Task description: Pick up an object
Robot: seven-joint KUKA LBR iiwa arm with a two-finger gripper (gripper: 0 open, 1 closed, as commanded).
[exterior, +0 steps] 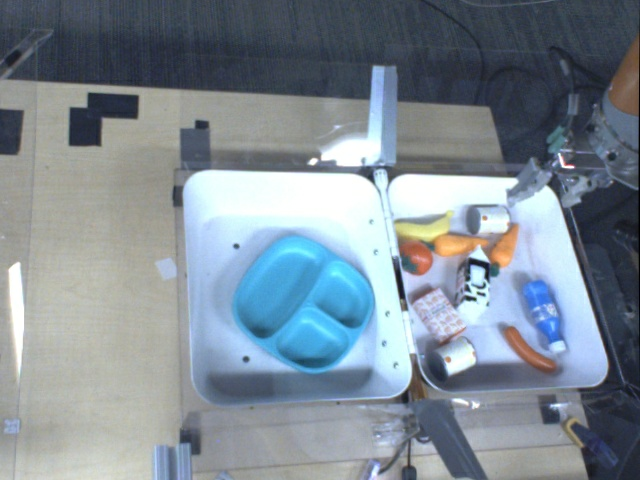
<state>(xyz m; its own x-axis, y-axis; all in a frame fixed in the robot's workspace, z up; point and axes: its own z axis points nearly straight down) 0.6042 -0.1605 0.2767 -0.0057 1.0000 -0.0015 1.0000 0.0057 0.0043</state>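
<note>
Dark grey carpet is seen beyond the far edge of a pale wooden worktop [90, 268], on which two shallow white bins are set side by side, divided by a metal upright [384, 108] at their far junction.

Taking the shared wall between the bins as the landmark, the left bin [215, 208] is found on one side of it, and a blue divided plate [303, 301] with three compartments is seen lying in that bin, its nearest rim close to the shared wall.

On the other side, the right bin [585, 368] is seen to hold a cluster of small things. Just beside the shared wall, a yellow banana [422, 229] is laid at the far end, with a red tomato [416, 259] directly in front of it. A carrot [458, 245] is placed beside the banana, touching it. Further from the wall, a silver can [488, 219] lies on its side, with an orange piece [505, 245] against it. A black-and-white item [476, 283] is seen in the middle, and a red-patterned box [438, 313] nearer the wall. A second silver can [452, 358] is placed at the near end. Well away from the wall, a blue bottle [541, 313] and a sausage [528, 349] are laid.

The pincer [528, 181] is seen above the far right corner of the right bin, apart from every item, with nothing held. How far it is opened cannot be told.
</note>
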